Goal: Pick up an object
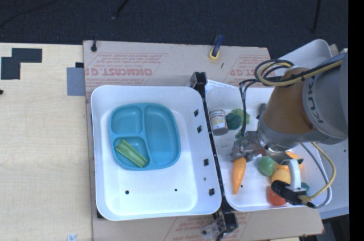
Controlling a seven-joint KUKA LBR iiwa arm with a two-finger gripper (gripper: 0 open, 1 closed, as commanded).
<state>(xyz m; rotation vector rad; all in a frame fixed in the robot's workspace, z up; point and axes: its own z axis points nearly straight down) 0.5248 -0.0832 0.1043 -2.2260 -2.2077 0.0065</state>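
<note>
Right now my jaws (243,149) hang low in the right bin (250,203), at its middle, and I cannot tell whether they are parted or closed; the bulk of my wrist hides them from the slanted view above. Just below them lies the carrot (239,173), an orange tapered cone, smooth and plastic-looking, its blunt top close under my jaws and its tip pointing toward the bin's near edge. Whether I touch it I cannot say. Beside the carrot, to the right, sits a round green piece (265,165), and past it a yellow-orange one (281,173) and a red one (277,197). Behind my jaws stand a small grey tin with a paper label (218,121) and a knobbly green lump (235,118). The left bin (148,200), glossy white, holds a blue divided plate (145,134) with a pale green pod (131,153) in its lower-left compartment. Both bins rest on brown cardboard (142,63) on the surface.
</note>
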